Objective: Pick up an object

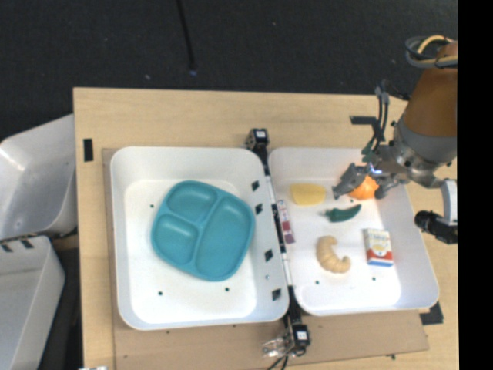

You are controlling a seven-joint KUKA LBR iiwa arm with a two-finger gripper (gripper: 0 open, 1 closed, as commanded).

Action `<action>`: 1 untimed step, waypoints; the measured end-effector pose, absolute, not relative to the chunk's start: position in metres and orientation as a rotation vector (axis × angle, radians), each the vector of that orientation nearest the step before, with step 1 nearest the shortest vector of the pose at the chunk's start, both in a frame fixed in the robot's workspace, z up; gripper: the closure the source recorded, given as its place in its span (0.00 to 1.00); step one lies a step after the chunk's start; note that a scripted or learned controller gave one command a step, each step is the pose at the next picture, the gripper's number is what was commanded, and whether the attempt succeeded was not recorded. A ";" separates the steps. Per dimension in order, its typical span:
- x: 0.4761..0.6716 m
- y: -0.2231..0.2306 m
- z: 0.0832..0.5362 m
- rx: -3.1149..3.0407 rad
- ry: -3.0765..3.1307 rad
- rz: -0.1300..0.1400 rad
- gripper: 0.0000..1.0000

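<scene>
My gripper (364, 182) hangs over the back of the right bin (408, 284), on the grey arm with its orange band (431, 102). A small orange object (369, 190) sits between its fingers, and the gripper looks shut on it. Just below it lies a dark green object (343, 214). A pale yellow piece (307, 194) rests to the gripper's left. Nearer the front are a tan croissant-shaped object (333, 254) and a small red and white box (377, 247).
The left bin (131, 284) holds a teal divided plate (202, 230). A ridge with black clips (271, 230) separates the two bins. A grey-white housing (35, 183) stands off the bench at the left.
</scene>
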State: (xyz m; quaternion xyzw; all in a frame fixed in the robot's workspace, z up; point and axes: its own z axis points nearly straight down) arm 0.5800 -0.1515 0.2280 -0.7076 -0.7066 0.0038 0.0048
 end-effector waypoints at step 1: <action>0.583 -0.151 0.235 -2.221 -2.224 0.000 0.00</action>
